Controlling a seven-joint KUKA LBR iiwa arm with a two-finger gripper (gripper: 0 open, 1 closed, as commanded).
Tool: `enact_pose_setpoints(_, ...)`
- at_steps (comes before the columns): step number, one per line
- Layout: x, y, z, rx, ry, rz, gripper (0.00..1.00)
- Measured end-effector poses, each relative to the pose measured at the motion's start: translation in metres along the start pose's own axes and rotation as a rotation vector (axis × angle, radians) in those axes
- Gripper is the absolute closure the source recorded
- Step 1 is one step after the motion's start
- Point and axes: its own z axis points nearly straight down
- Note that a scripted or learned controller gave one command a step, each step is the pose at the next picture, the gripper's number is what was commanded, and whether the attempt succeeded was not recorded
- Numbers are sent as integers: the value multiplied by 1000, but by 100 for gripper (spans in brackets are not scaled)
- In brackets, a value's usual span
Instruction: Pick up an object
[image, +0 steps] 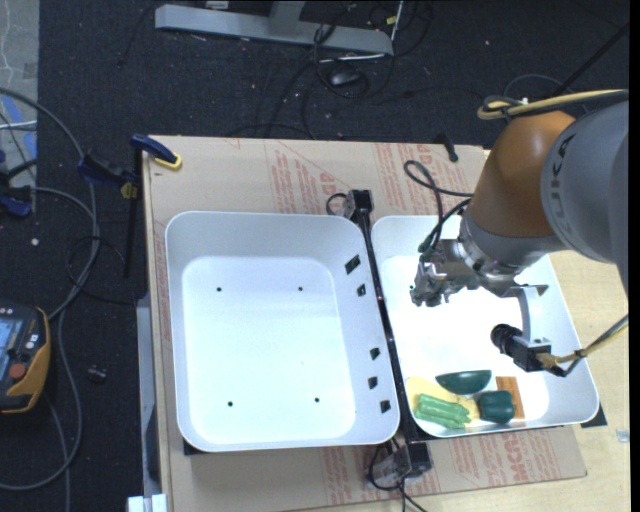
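Note:
My gripper (432, 285) hangs over the upper middle of the right bin (400, 330), its dark fingers pointing down and left. Nothing shows between them. Along the front of that bin lie several objects: a dark green bowl-like piece (465, 380), a light green ribbed piece (441, 410), a dark green rounded piece (496, 405) and an orange flat piece (510, 388). The gripper stands well behind these, apart from them all.
The left bin (190, 330) sits beside the right one, with a black divider (375, 300) between them. Both rest on a cardboard-covered bench (250, 170). A black bracket (520, 345) juts from the arm over the right bin. Cables trail behind the bench.

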Motion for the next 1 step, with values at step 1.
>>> enact_pose_setpoints(1,14,-61,0,2,0,3,100)
